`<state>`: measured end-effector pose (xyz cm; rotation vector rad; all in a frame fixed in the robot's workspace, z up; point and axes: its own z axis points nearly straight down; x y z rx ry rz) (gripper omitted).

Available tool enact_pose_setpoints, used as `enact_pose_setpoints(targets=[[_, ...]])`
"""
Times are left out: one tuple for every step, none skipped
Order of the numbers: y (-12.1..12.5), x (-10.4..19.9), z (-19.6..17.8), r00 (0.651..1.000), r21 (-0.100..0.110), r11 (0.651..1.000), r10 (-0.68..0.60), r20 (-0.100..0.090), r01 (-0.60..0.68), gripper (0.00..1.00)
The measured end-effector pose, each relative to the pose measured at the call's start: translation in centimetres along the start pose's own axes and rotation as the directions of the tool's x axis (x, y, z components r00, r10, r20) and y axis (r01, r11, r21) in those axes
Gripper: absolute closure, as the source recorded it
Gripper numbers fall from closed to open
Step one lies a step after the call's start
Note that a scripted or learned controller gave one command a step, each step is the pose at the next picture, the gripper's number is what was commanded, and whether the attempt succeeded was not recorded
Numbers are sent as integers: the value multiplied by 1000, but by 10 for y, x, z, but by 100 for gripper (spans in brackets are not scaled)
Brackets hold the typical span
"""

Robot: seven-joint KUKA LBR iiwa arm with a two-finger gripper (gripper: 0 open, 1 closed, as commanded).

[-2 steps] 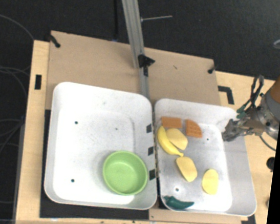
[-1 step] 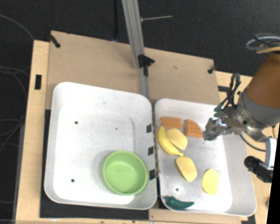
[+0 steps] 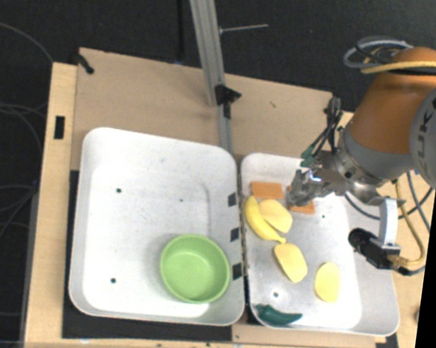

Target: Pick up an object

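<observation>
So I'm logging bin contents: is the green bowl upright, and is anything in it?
Upright and empty. The green bowl sits in the left bin with its opening facing up, and its plain green inside shows.

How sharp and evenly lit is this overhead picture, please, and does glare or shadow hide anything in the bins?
Camera view: light is even and soft; the white bins look bright but not blown out; the green bowl and yellow pieces read clearly; the gripper is slightly soft, its tip hard to resolve over the orange block; the dark green item sits in shade at the bin's near edge.
</observation>
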<state>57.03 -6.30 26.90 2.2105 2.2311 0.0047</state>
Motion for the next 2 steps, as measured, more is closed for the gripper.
enact_pose_setpoints(targets=[[3,58,12,1000,3,1000,3,1,-3,100],[13,118,11,1000,2,1000,1,0,-1,100]])
